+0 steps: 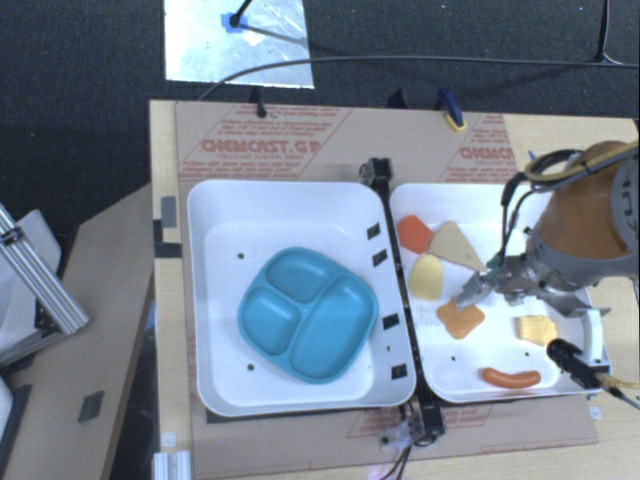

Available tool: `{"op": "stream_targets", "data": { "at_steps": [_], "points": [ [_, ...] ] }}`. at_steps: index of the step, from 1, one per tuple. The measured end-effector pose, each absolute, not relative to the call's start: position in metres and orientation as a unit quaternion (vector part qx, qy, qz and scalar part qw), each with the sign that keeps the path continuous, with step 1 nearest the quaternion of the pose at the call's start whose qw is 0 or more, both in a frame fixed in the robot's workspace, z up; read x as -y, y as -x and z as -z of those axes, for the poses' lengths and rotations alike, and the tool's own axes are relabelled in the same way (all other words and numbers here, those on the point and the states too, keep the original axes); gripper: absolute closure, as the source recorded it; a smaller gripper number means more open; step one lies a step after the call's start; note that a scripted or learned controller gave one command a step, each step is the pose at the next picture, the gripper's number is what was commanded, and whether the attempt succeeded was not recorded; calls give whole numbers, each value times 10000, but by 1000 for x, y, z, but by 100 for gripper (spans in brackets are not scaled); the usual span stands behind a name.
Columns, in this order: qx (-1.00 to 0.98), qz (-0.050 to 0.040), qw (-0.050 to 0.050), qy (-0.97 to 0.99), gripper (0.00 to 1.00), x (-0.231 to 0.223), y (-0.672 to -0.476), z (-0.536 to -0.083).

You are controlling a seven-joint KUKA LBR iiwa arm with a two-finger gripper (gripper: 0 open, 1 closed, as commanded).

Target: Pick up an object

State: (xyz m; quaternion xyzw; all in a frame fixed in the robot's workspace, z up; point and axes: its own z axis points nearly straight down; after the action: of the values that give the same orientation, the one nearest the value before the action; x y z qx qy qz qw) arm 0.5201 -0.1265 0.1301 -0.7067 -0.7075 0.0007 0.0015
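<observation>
Six small food pieces in the right bin (pixel 590 268), none of them seen in the gripper (pixel 472 293). Found the gripper low over the middle of that bin, slanted down and to the left, with the grey and orange arm (pixel 585 223) behind it. Could not tell how far open it stood, nor made out anything held. Lay nearest, just below and left of the tip, an orange piece (pixel 460 319), close to it but whether touching could not be judged.

Going from the left: stood off the bench at the picture's edge a length of metal rail (pixel 35 278). Held in the left bin (pixel 215 228) a blue divided plate (pixel 308 313), well apart from the gripper. Ran between the two bins a black divider (pixel 395 268). Then, in the right bin, a red-orange piece (pixel 414 233), a yellow piece (pixel 427 276) below it, a tan wedge (pixel 455 246) just above the gripper, a reddish sausage (pixel 511 376) near the front wall and a yellow square piece (pixel 536 328) partly under the arm.

Read "CHEMCAST GP" in red, repeated across the brown sheet (pixel 270 143) behind the bins.
</observation>
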Motion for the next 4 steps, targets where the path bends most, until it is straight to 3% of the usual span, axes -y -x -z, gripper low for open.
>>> {"op": "stream_targets", "data": {
  "at_steps": [1, 2, 3, 4],
  "points": [
    [7078, 7, -12, 7064, 100, 127, -522, -143],
    [7087, 19, -32, 7055, 100, 129, -534, -199],
    [7087, 6, -9, 7055, 100, 129, -534, -207],
    [7106, 15, -6, 7036, 100, 79, -549, -221]
  ]
}}
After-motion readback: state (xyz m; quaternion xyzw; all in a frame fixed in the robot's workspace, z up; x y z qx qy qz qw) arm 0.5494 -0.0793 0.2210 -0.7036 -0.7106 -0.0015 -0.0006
